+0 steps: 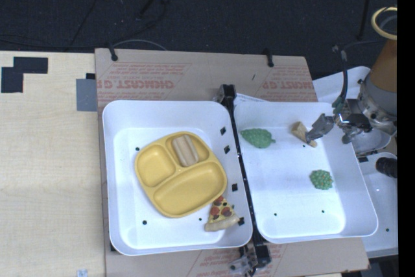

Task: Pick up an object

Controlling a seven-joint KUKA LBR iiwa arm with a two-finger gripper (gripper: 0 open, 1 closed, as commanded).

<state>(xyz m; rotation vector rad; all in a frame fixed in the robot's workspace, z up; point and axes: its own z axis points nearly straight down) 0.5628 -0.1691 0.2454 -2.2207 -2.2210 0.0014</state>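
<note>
Two green lumps [257, 137] [321, 179] near tan piece [299, 132] beside claw [332, 124] (seemingly open, nothing gripped).

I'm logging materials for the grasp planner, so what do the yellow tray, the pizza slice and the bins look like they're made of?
Yellow tray: probably moulded plastic; uniform colour, smooth rounded dividers, soft sheen.
Pizza slice: likely a plastic or rubber toy; flat painted-looking toppings, though too small to be sure.
Bins: seemingly thin white plastic; glossy, rounded rims and corners.
</note>
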